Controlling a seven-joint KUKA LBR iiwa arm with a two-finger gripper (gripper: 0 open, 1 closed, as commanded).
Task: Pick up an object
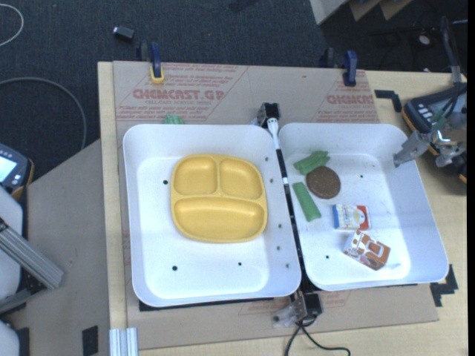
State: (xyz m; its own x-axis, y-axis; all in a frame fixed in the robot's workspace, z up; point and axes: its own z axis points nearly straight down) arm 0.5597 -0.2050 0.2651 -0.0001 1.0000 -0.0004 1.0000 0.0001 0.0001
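- The gripper (410, 148) sits at the far right of the camera view, over the upper right rim of the right bin (415, 199); its grey tip points left and down toward the bin floor.
- Whether it is spread or pressed together cannot be told from this view, and nothing shows between its tips.
- The nearest things lie to the gripper's left, inside the right bin: a round brown disc (323, 182), with a green block (311, 162) touching its upper left edge.
- A second green bar (306, 202) lies just below and left of the disc, close to the bin's left wall, tilted a little from that wall.
- Lower than the gripper and left of it, near the middle of the same bin, is a small white packet with blue and orange print (349, 216).
- Just below that packet is an orange and white wrapper (367, 250), lying at a slant, the thing farthest down from the gripper in this bin.
- Well apart from the gripper, across the divide between the bins, the left bin (148, 258) holds a yellow divided plate (219, 198) with three compartments, lying flat.
- Both bins rest side by side on a brown board (223, 87) on the tabletop (456, 221), the board clamped at its far edge by two blue clamps (155, 56).
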